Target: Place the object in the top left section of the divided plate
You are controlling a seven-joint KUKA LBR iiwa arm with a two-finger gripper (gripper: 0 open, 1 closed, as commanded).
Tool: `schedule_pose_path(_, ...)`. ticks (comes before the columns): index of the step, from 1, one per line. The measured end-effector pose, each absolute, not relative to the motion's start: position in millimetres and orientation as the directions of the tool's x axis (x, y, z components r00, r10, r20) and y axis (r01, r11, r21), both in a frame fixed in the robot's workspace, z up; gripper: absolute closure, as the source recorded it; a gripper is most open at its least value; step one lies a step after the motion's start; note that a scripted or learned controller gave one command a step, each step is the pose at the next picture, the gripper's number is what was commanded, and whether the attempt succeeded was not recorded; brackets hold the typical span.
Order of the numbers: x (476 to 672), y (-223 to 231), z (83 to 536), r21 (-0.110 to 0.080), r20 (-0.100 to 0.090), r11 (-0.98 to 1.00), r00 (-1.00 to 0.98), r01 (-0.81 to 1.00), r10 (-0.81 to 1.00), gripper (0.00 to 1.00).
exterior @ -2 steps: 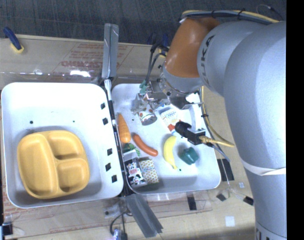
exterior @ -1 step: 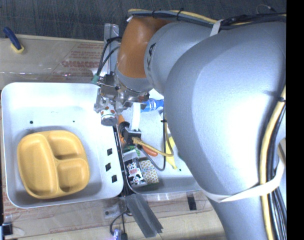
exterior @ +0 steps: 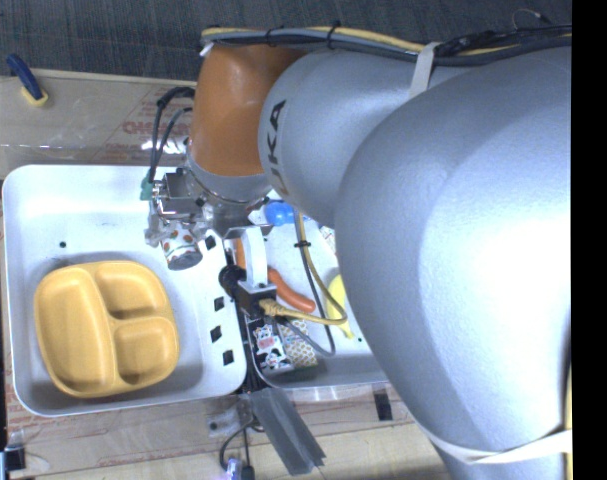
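Over in the left bin point(exterior: 23, 193), the yellow divided plate point(exterior: 106, 325) sits at about 7 o'clock, long axis roughly vertical. Arm point(exterior: 423, 218) hides most of the right bin point(exterior: 328, 370), so can't make out which object. Gripper point(exterior: 180, 236) hovers near the plate's 1 o'clock; can't tell its jaws.
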State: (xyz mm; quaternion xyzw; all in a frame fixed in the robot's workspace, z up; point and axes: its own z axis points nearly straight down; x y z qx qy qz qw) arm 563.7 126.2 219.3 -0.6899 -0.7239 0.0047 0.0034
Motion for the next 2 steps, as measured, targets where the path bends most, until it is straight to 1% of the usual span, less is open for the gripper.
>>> schedule_pose_path(1,563.7,126.0,219.4,-0.011,-0.002,0.048,-0.048,0.999,0.999,0.00)
schedule_pose_path(2,567.2,141.0,190.1,-0.012,-0.005,-0.163,0.163,0.987,0.987,0.00)
